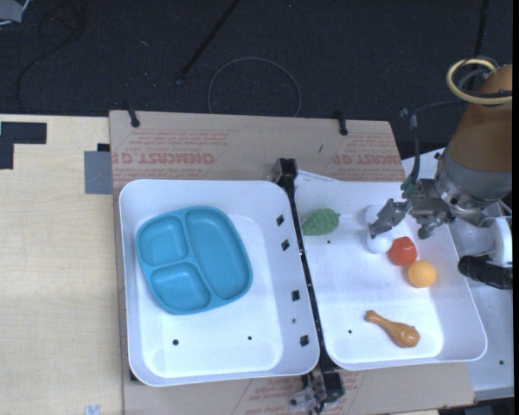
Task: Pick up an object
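Observation:
The right bin [467, 331] holds several small objects: a green leafy piece [320, 222] near its left wall, a small white ball [379, 243], a red tomato-like piece [403, 251], an orange ball [422, 273] and a tan drumstick [394, 328] near the front. My gripper [408, 223] hangs over the bin's upper right part, open. Its fingers [384, 220] are spread just behind the white ball and the red piece, with nothing between them.
The left bin [147, 353] carries a blue divided plate [193, 258]. A black divider [298, 266] runs between the bins. The grey and orange arm [483, 137] rises at the right, over the right bin's far corner.

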You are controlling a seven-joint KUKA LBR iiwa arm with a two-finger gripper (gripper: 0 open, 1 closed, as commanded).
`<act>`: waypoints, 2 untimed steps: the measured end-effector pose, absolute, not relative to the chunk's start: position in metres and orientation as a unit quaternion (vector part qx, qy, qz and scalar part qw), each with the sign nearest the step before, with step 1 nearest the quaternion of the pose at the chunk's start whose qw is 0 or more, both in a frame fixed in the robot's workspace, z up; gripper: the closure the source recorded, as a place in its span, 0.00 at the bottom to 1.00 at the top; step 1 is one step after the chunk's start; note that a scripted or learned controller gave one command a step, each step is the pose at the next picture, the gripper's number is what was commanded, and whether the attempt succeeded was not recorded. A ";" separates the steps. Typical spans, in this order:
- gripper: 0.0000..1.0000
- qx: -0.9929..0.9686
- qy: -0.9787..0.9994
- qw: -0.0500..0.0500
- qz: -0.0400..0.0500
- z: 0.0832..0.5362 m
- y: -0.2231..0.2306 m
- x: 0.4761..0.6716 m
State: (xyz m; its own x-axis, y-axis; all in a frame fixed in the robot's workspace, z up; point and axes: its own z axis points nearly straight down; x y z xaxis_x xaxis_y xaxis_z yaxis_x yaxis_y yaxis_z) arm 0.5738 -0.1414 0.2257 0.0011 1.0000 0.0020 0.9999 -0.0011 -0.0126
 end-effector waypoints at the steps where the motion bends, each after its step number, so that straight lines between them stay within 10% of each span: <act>1: 0.00 -0.707 -0.707 0.000 0.000 0.231 -0.142 0.576; 2: 0.00 -0.707 -0.707 0.004 0.002 0.170 -0.138 0.582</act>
